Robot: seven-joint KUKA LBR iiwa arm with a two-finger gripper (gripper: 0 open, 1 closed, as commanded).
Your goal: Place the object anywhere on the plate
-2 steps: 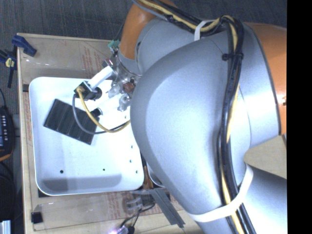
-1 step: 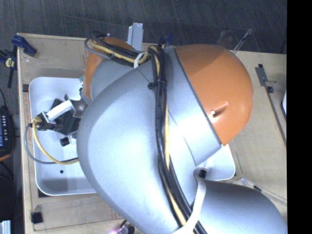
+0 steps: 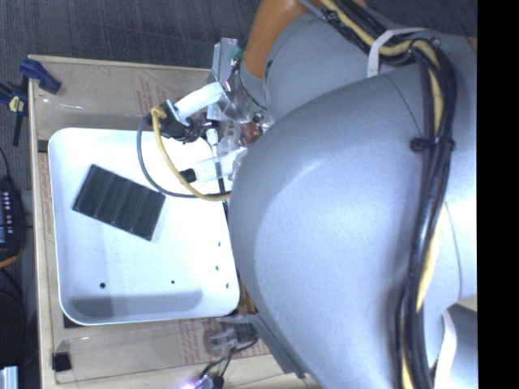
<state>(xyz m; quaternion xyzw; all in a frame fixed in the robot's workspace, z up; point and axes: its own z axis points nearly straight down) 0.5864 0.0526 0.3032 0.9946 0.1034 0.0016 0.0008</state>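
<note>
arm: grey arm (image 3: 340, 217) closest to camera, bulks over the view's right half; orange band (image 3: 272, 14) at top
gripper: gripper (image 3: 212, 132) at the bin's right upper edge, white housing, yellow cable (image 3: 174, 173) looping below it; open or closed, cannot tell, the arm's body hides it
held thing: cannot tell; nothing seen in its grasp
bin: white bin (image 3: 57, 217) under the gripper, floor shaded along the near wall
task thing: dark flat slab (image 3: 119, 202) lying on the bin floor, left-centre, apart from the walls; likely the plate, though it could be the object, can't be sure
key relation: slab lies toward the view's left and lower than the gripper, well apart from it; its long axis runs diagonal, upper-left to lower-right
next move, judged: gripper must travel leftward across the bin to get over the slab; approach is clear of obstacles
bench: bench (image 3: 122, 79) around the bin; blue clamp (image 3: 39, 75) at the far left corner
</note>
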